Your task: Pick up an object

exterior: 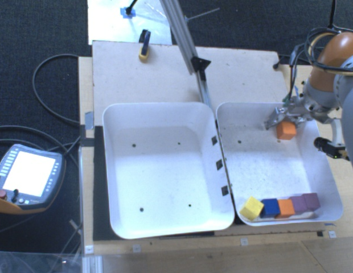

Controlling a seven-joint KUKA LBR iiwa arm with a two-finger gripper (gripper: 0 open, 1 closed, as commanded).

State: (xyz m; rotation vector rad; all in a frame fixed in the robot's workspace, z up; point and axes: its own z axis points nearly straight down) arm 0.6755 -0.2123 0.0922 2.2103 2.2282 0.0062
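the gripper (286,120) is over the far right part of the right bin (262,169), and an orange cube (286,130) sits directly under its metal fingers. it touches them, but i cannot tell if the fingers are closed on the cube or only above it. along the near edge of this bin lies a row of blocks: yellow block (251,207), blue block (270,207), orange block (286,207) and two purple blocks (305,202). the left bin (159,169) is beside it.
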